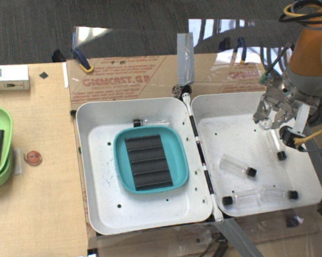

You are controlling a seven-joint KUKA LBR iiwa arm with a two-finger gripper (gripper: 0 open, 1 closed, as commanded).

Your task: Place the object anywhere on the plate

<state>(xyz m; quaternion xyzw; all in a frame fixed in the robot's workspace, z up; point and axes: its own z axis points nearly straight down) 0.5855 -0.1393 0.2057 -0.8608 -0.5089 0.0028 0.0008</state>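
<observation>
Camera view, looking down on both bins at a slant. The left bin (101, 213) carries a teal plate (176, 151) with a dark ribbed insert lying on its centre; a small clear tube with a black cap (144, 122) lies just beyond the plate's far rim. The right bin (310, 196) holds several clear plastic tubes with black caps: one (237, 166) near the middle of the floor, two (255, 197) lying end to end along the near wall, and one (275, 144) standing roughly along the line of the arm, directly below the gripper (271, 116). The gripper hangs over the far right part of that bin, and the upper end of the last-named tube appears to meet its tip. Whether it is clenched, released or grasping that tube cannot be told from this angle, since the wrist body and cables cover the tip. Judged as the object in hand for this step, the tube lies just under and touching the tool, well apart from the plate in the other bin. Handling assessment: the tube looks light, rigid, smooth and round, so liable to roll or slip; a hold across the clear barrel near its middle, clear of the cap, seems soundest.
</observation>
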